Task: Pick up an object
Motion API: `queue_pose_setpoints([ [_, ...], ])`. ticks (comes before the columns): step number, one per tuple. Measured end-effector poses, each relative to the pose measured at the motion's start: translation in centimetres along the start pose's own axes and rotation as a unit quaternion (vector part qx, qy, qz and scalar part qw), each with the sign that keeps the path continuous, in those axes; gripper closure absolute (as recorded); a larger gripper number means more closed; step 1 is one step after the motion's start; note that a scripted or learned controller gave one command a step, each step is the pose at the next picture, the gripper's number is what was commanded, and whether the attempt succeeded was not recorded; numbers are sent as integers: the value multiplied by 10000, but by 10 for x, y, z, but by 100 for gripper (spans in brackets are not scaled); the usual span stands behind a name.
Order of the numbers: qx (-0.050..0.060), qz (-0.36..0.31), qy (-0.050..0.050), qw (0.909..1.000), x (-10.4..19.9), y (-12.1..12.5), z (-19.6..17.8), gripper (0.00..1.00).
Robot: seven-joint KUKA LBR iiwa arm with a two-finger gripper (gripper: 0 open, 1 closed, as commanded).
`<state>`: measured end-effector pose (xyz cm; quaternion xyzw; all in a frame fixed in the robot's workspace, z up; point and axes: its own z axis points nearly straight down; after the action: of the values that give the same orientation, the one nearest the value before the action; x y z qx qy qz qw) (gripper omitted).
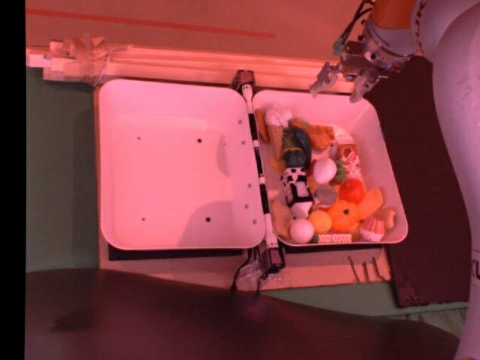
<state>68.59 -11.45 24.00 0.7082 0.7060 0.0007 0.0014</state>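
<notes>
- Objects: we see a jumble of small toys heaped in the right bin point(390, 172), filling it from about 11 o'clock down to 5 o'clock.
- Among them we pick out a white egg point(325, 171) near the middle, a black-and-white checkered piece point(297, 186) just to its 8 o'clock, and a red ball point(352, 190) at the egg's 4 o'clock.
- At the pile's 6 o'clock edge lie a white ball point(301, 231), a small orange ball point(320, 221) touching it, and an orange pumpkin-like toy point(345, 216) just beside that.
- The gripper point(344, 82) hangs at the right bin's 12 o'clock rim, above the far wall, apart from the pile.
- We see its two fingers spread wide, with nothing between them.
- The grey arm point(450, 88) with its orange band point(397, 2) comes in from 1 o'clock.
- The left bin point(112, 163) sits at the right bin's 9 o'clock, with a black-and-white striped divider point(256, 156) running between the two.
</notes>
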Motion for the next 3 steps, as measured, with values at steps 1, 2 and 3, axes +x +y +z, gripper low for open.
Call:
queue_pose_setpoints([
  [1, 0, 0, 0, 10000, 0, 0, 0, 0],
  [2, 26, 6, -5, 10000, -5, -9, 53, 0],
  [3, 29, 5, -6, 10000, -9, -17, 96, 0],
])
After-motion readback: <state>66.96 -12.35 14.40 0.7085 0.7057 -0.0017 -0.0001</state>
